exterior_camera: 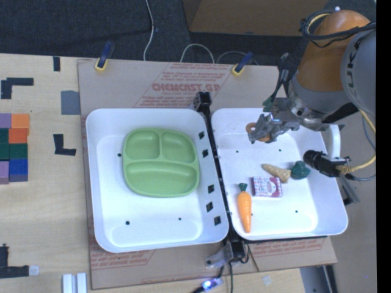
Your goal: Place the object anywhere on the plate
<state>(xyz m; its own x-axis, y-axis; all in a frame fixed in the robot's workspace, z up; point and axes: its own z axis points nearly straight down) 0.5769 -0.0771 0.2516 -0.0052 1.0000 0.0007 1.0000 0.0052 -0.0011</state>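
The claw [264,132] is hanging over the upper part of the right bin [317,221], and a small brown object [254,129] is showing at its fingertips; the fingers are closing around it, so it is pinching that brown piece, which is sitting above the bin floor rather than lying on it. The grey arm [342,60] with its orange band is reaching in from the right.

Below the claw, other things are lying on the floor of the same bin: a tan cone-shaped piece [276,172] touching a dark green lump [299,170], a small pink and white packet [266,187] just beneath them, and an orange carrot [244,208] with a green top lying lengthwise near the bin's left wall.

The green plate [161,162], divided into three compartments, is resting in the left bin [104,224], well apart from the claw. Both bins are sitting side by side on a cardboard sheet [177,84] on the worktop [43,224].
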